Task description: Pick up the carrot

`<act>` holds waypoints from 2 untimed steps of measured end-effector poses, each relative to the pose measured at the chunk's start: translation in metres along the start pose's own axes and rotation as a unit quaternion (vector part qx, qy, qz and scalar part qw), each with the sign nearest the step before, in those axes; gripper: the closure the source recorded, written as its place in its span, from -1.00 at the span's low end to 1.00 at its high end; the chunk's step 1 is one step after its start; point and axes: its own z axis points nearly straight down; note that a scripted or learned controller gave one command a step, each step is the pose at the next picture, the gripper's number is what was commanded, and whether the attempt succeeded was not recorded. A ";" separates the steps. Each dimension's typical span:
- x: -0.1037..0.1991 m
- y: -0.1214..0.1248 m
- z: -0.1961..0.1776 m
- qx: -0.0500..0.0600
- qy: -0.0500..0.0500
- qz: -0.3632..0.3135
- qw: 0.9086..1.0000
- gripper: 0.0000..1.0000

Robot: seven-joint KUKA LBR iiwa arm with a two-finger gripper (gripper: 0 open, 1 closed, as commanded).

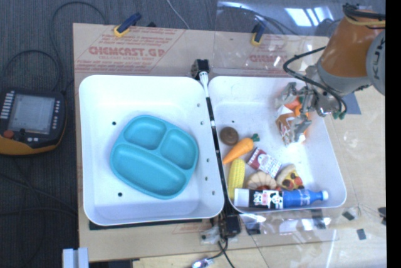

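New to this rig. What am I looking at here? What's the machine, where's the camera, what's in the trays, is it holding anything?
One camera looks down at a slant on a bench with two shallow white bins. The machine is a grey robot arm with an orange band, reaching in from the right. Its claw hangs over the upper part of the right bin; I cannot tell if it grips anything, because the area around it is cluttered.

The left bin holds a blue divided plate. The right bin holds toy food: the carrot it should pick up, lying apart from the claw, a corn cob just below it, a brown round piece, and a bottle along the bottom wall. A handheld controller sits on the floor at left.
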 end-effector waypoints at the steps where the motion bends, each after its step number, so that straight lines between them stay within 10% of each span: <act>1: -0.008 0.011 0.012 -0.004 0.001 0.080 0.997 -1.00; 2: -0.002 0.000 0.023 -0.010 0.011 0.132 0.991 -1.00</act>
